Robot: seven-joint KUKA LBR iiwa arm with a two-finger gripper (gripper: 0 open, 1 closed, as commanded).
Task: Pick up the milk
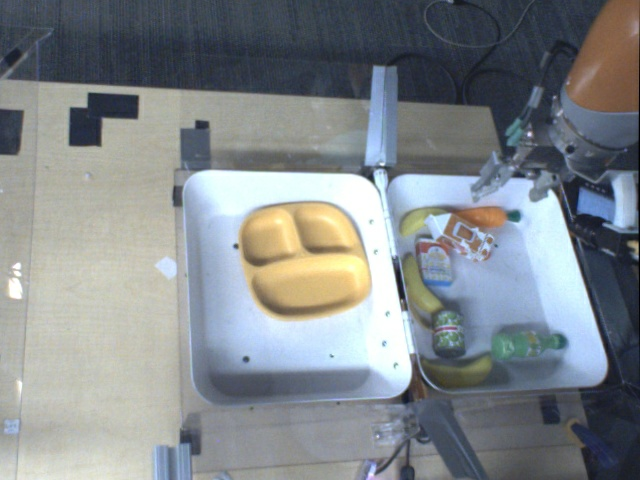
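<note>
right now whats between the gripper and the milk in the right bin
In the camera view, the carrot and the orange-and-white carton lie between the gripper, at the bin's far edge, and the milk.

The robot arm [605,58] is cut off by the top and right edges, so just its orange band and grey wrist are seen. The gripper [515,176] is small and blurred; its finger spacing cannot be judged. The milk carton [437,263] label is too small to read. One banana [421,221] is partly hidden behind the carton and a red-and-white packet [468,236]. Another banana [458,370] is partly covered by a can [448,333].
</note>
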